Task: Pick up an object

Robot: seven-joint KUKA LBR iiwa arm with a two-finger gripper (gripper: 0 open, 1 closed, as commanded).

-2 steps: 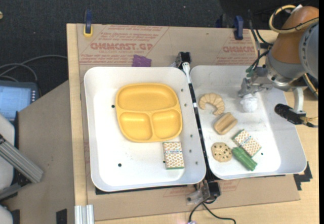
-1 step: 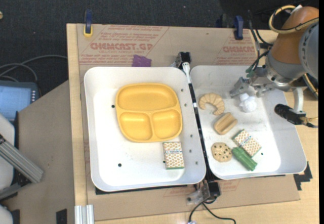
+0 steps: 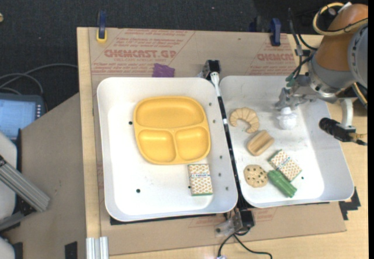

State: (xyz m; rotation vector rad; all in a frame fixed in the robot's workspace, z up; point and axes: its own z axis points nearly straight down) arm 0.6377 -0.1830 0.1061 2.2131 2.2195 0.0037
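While hand hovers, white lump seemingly touching underneath.

A dark grey carpeted floor surrounds the counter, whose brown printed sheet is held by blue clamps at its far edge, while black cables trail across the floor at left.

Blue clamps on cardboard sheet; purple scrap.
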